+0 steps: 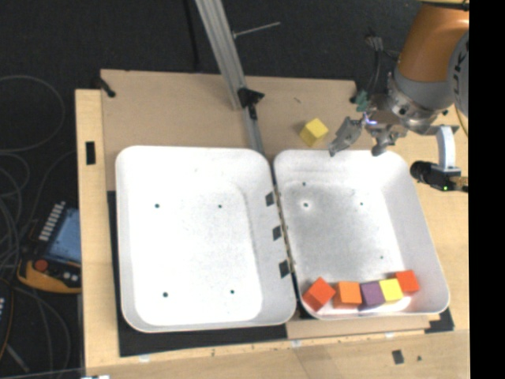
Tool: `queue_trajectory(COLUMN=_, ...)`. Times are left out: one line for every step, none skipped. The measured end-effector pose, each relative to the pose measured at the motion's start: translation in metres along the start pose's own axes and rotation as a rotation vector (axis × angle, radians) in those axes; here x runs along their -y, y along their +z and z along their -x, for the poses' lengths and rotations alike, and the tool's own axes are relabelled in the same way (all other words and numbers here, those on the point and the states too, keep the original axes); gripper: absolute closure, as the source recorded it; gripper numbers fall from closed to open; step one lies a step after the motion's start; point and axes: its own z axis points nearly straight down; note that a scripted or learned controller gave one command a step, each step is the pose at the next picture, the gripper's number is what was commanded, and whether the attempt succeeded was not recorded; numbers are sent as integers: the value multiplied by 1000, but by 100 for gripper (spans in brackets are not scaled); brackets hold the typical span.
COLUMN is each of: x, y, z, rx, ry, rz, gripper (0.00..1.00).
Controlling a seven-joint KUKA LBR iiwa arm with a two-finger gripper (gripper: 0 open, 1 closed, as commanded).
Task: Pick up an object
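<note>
Legible text, labels, brands, numbers, signs: none. The handheld pendant (55, 243), lying left of the left bin (134, 212), shows a blue screen and a row of keys, all too small and blurred to read. The blocks and both bins carry no readable marking.

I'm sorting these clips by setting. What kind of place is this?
Most likely a robotics lab test bench: a robot arm reaches over two shallow white bins, coloured blocks lie in the right one, and loose cables trail on the dark floor.
</note>
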Motion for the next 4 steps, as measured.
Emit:
queue_trajectory(x=68, y=6, z=64, rx=1, ry=13, rz=-2, gripper=0)
queue_trajectory(x=108, y=105, z=25, rx=-5, ry=7, rz=-8, gripper=0)
queue_trajectory(x=113, y=171, z=-3, rx=-1, ry=3, rz=3, gripper=0)
queue_trajectory(x=38, y=169, z=43, rx=1, ry=2, rz=8, gripper=0)
